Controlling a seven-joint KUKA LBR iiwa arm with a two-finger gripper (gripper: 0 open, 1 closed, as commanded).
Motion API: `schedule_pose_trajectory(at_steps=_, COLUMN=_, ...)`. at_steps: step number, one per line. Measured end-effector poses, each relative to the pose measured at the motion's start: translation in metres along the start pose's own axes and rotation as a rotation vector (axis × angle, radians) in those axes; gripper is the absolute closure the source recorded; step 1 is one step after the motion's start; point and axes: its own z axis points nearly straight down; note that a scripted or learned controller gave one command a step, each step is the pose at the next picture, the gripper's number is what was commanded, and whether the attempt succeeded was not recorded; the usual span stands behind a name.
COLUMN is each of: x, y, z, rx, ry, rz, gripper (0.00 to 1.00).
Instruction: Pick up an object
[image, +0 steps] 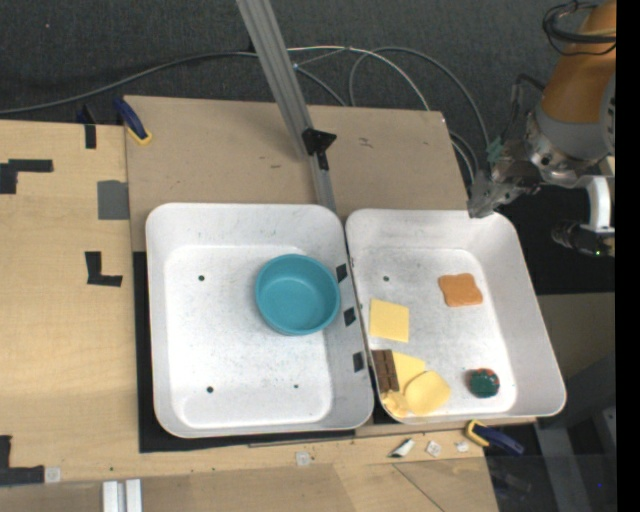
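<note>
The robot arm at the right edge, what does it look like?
The arm is a thick rounded tube with a broad orange band above a silvery grey wrist. Below it hangs a small dark grey two-finger gripper. A white piece sits beside the wrist.

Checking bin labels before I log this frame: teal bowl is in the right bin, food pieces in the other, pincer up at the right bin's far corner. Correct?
One slip: the teal bowl sits in the left bin, not the right. The food pieces, such as the yellow square and orange piece, lie in the right bin. The pincer is at that bin's far corner, as the camera view shows.
</note>
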Motion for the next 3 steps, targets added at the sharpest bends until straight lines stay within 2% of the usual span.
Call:
schedule_pose_trajectory(at_steps=2, x=0.098, y=-0.004, z=-0.009, rx=0.004, ry=0.003, rz=-0.004, gripper=1.0)
schedule_pose_trajectory(at_steps=3, x=0.153, y=-0.019, z=-0.006, rx=0.007, ry=0.003, rz=-0.004, gripper=1.0)
